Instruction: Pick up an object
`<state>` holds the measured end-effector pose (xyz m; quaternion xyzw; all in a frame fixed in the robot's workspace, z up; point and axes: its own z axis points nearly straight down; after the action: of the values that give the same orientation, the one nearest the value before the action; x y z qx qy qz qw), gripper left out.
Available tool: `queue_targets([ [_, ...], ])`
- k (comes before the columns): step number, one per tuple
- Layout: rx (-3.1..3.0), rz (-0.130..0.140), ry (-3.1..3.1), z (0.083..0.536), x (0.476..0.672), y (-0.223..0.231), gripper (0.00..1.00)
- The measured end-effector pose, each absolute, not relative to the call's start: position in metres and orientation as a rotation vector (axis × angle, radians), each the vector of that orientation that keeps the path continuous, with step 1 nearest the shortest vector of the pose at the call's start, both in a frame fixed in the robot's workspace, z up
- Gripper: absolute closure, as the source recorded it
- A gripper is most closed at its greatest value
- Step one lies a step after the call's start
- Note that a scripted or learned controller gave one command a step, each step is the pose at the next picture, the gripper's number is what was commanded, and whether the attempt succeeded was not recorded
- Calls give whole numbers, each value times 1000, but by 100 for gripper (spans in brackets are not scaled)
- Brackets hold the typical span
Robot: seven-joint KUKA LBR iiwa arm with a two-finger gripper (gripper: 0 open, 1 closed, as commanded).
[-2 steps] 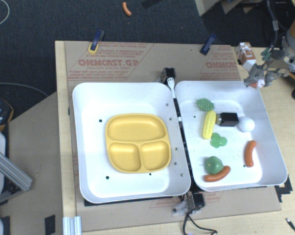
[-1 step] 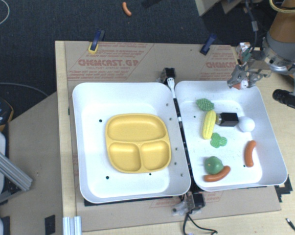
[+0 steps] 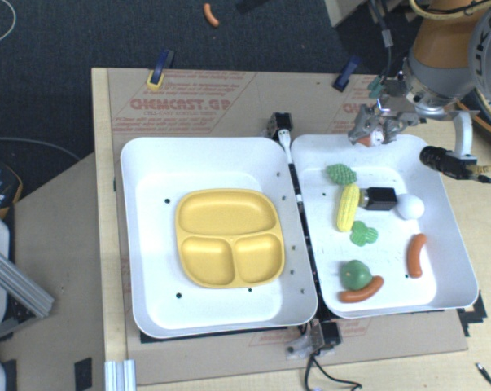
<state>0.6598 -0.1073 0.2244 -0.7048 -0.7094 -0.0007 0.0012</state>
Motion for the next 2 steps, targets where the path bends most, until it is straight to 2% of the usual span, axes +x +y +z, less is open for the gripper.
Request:
queue_targets([
  [1, -2216, -1, -2226, 219, 670, -55, 100],
  [2, -2216, 0, -2225, 230, 664, -9, 100],
])
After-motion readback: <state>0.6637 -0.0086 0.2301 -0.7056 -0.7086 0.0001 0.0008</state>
